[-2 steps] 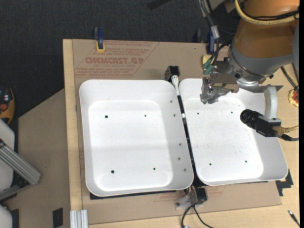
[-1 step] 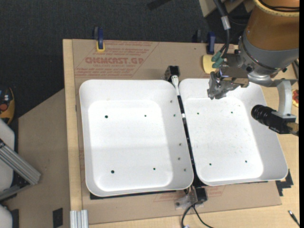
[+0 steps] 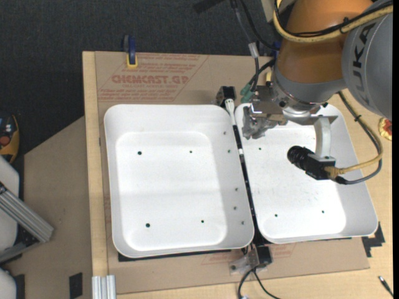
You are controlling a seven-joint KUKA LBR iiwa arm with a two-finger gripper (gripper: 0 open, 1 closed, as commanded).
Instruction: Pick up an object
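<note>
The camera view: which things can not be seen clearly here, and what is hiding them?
- Gripper: its fingers are small and partly under the wrist, so their state cannot be judged.
- Right bin: its far part lies behind the arm.
- Anything to pick: none can be made out; the arm may cover one.
- Arm: cut off by the top and right edges.
- Printed text on the board: partly readable, the rest too faint.

Dark carpet floor (image 3: 56, 17) — brown cardboard-topped bench (image 3: 93, 136)
</note>
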